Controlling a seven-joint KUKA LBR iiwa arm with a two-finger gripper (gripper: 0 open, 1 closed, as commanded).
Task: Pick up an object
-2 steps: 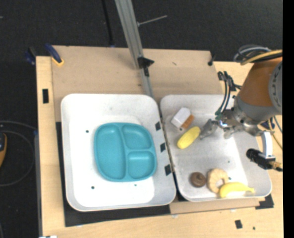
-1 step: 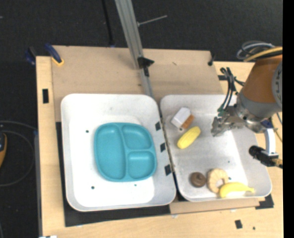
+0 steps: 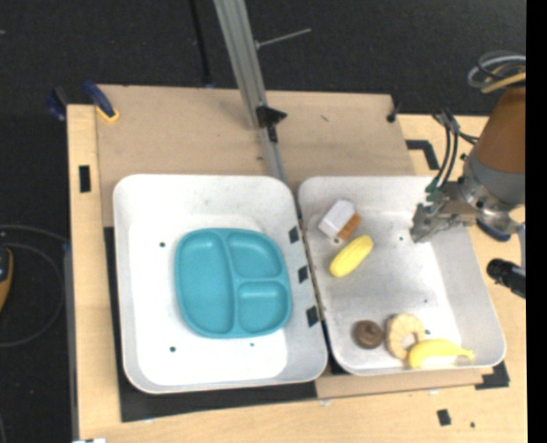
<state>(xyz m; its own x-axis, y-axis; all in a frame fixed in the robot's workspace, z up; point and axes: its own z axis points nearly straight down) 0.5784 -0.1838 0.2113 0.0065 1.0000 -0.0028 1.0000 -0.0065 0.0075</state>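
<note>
Camera view | we see bench [image 3: 208, 127], black floor | lemon [image 3: 350, 256] left of gripper [image 3: 424, 224] | grip: we can't tell

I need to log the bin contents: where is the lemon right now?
The lemon lies in the right bin, in its upper left part, just below the small white block and to the left of the gripper.
</note>
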